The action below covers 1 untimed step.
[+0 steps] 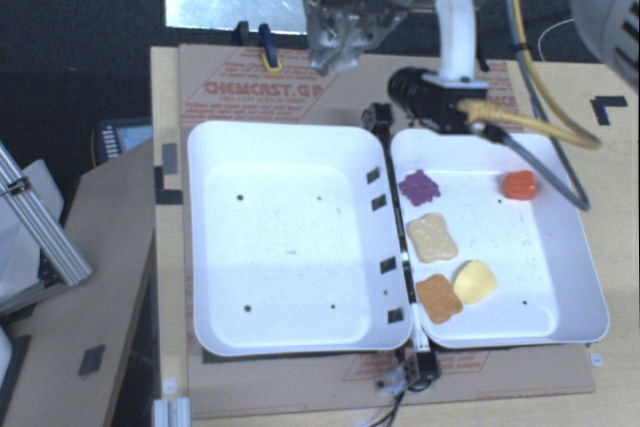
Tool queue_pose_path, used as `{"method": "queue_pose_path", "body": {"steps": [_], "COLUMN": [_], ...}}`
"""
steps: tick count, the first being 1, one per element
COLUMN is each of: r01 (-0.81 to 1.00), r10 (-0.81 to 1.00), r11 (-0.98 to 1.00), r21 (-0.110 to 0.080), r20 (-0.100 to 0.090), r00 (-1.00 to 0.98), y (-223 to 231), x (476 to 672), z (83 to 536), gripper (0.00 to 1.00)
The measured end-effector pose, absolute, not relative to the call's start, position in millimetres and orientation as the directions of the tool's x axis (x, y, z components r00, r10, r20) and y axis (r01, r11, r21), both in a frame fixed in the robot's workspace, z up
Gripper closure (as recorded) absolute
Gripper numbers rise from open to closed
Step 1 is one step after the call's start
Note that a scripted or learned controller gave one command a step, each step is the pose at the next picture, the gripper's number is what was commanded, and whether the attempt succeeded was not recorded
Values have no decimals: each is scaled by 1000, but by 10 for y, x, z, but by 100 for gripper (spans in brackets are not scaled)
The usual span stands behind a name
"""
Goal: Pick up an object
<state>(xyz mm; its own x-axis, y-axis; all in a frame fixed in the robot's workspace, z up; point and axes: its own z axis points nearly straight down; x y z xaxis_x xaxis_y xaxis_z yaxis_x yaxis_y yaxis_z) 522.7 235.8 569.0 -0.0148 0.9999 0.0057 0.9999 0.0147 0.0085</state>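
Note:
My gripper (335, 50) hangs high above the back edge of the left bin (210, 245), well clear of it, and I see nothing between its fingers. In the right bin (575, 285) lie a purple piece (419, 185), an orange-red piece (519, 185), a beige flat piece (433, 238), a yellow piece (475, 282) and an orange-brown piece (438, 298). All of them rest on the bin floor, down and to the right of the gripper.
A black hinge strip (393, 215) with clips runs between the two bins. Both bins sit on a cardboard sheet (250, 85). A yellow and blue clamp (268, 50) stands at the back of the bench. A yellow cable (540, 120) crosses the right bin's back corner.

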Motion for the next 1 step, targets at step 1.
{"method": "queue_pose_path", "body": {"steps": [1], "r01": [1000], "r10": [1000], "r11": [18], "r21": [10], "r20": [7], "r00": [-18], "y": [2362], "x": [5226], "z": [5801], "gripper": [100]}}
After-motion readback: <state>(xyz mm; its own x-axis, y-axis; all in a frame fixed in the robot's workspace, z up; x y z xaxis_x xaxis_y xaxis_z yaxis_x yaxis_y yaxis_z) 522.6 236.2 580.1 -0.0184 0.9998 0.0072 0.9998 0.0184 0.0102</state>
